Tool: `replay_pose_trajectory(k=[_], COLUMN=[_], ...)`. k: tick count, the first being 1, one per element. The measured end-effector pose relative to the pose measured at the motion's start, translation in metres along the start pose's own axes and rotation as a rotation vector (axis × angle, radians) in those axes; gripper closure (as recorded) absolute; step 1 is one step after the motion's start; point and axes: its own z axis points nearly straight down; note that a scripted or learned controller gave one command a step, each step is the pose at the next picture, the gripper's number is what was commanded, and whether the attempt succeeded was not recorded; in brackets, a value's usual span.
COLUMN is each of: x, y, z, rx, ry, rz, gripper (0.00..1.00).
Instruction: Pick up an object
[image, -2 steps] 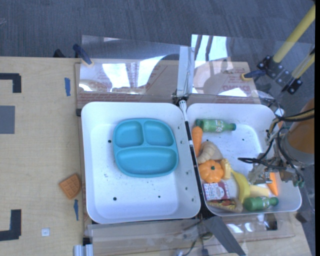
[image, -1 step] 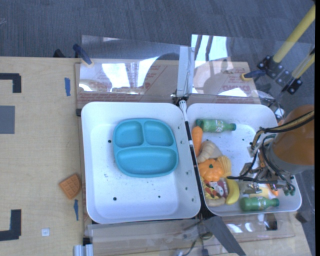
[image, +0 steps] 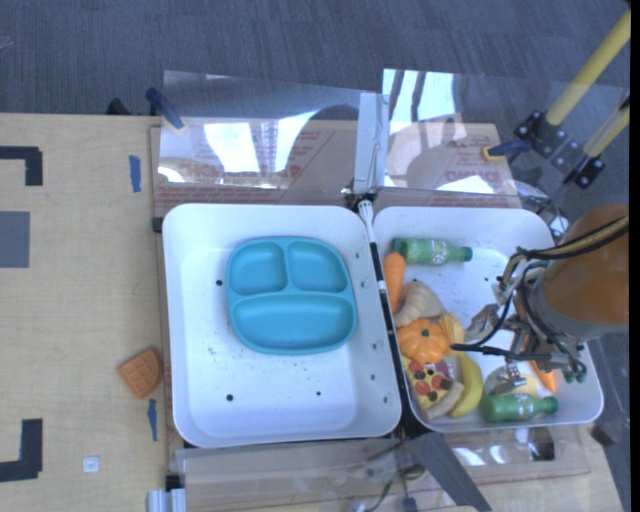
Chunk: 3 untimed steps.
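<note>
The right bin (image: 480, 272) holds several toy foods. A green bottle (image: 431, 251) lies near its far wall, with an orange carrot (image: 395, 277) and a beige pastry (image: 420, 301) below it. Further toward the front are an orange pumpkin (image: 425, 341), a pizza slice (image: 430, 384), a yellow banana (image: 466, 384) and a second green bottle (image: 518, 406). My gripper (image: 512, 362) hangs low over the bin's right half, just above that second bottle and to the right of the banana. Cables and the wrist hide what is beneath it.
The left bin (image: 200, 330) carries a blue divided plate (image: 291, 294). A small orange waffle-like piece (image: 141, 372) lies on the wooden bench left of the bins. Clear plastic panels (image: 262, 140) stand behind both bins. A yellow-handled stand (image: 570, 120) is at the far right.
</note>
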Motion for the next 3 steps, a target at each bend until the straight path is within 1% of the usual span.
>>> replay_pose_trajectory(k=[1, 2, 3], x=[-0.103, -0.077, -0.092], y=[0.012, 0.038, 0.045], z=[0.009, 0.007, 0.008], rx=[-0.008, -0.002, -0.002], ry=[0.031, 0.031, 0.033], rz=[0.049, 0.145, 0.304], gripper=[0.0, 0.0, 0.0])
